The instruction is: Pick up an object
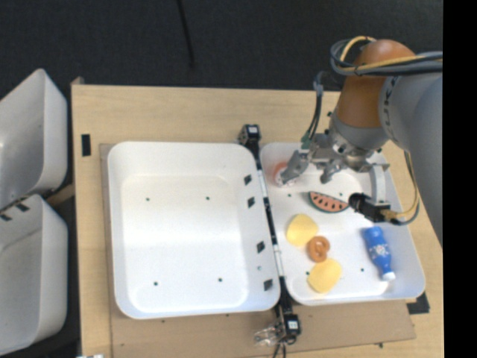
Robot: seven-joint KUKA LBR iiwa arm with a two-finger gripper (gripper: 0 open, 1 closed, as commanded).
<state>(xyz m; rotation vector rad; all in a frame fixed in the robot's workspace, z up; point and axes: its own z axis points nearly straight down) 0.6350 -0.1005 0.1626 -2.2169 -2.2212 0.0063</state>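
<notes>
The open, empty gripper (313, 171) hovers beside a reddish item (279, 171) near the bin wall (262, 171), risking a wall-blocked miss.

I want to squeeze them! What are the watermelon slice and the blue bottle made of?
The watermelon slice looks like smooth moulded plastic or rubber, a toy: flat colours, painted seeds. The blue bottle seems to be plastic too, glossy with a white cap. Whether either is soft cannot be told.
</notes>
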